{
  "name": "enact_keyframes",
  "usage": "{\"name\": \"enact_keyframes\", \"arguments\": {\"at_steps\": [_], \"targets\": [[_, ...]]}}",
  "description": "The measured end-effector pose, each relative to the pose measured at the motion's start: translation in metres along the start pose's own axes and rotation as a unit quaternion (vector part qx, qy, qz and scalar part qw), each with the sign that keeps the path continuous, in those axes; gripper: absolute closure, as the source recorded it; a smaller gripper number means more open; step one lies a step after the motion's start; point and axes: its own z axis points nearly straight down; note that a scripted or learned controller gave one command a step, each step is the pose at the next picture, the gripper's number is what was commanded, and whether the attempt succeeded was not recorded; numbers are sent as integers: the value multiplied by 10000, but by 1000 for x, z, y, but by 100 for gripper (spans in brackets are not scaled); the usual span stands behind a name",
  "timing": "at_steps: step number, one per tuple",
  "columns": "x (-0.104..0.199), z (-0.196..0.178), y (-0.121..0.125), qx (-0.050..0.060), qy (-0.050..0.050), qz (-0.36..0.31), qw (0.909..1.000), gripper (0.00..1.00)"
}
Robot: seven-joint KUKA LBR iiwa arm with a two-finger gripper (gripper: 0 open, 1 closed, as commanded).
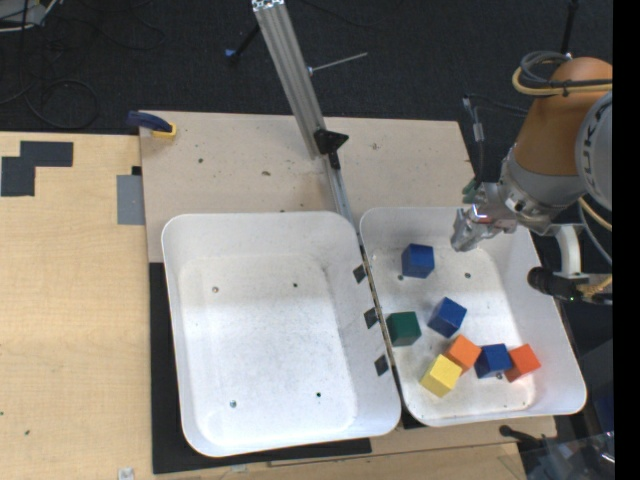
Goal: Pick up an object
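Two bins [190,268] [560,368] are sitting here, holding seven cubes: three blue [418,260], two orange [463,351], one green [404,328], one yellow [441,375].

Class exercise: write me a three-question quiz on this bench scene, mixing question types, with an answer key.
1. True or false: all the cubes lie in the right bin.
2. How many blue cubes are there?
3. Which cube lies nearest the gripper? A green, B yellow, C blue

Key:
1. True.
2. Three.
3. C, the top blue cube.
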Motion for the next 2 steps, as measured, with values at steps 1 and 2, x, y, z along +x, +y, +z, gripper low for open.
{"name": "enact_keyframes", "arguments": {"at_steps": [1, 2], "targets": [[-1, -39, 1, 5, 5, -30, 10000, 100], [42, -32, -11, 39, 15, -33, 10000, 100]]}}
